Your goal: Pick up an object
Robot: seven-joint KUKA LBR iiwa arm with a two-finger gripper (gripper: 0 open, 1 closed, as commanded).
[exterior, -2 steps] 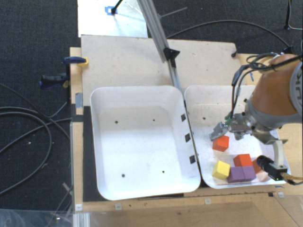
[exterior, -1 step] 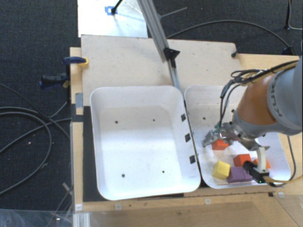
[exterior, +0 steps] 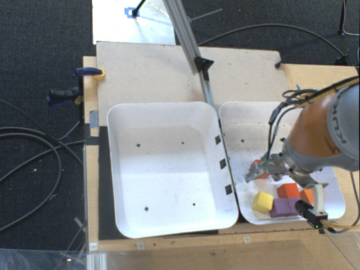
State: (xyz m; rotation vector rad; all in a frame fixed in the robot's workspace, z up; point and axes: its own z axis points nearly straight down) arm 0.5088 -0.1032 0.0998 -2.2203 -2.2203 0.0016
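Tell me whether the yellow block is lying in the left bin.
No, the yellow block lies in the right bin, next to a purple block and an orange block.

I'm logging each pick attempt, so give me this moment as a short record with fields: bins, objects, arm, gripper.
left bin: bare white floor
right bin: holds the blocks, gathered at its near end
objects: yellow block, purple block, orange block
arm: reaches in from the right, over the right bin
gripper: low in the right bin, beside the blocks
grasp: cannot tell
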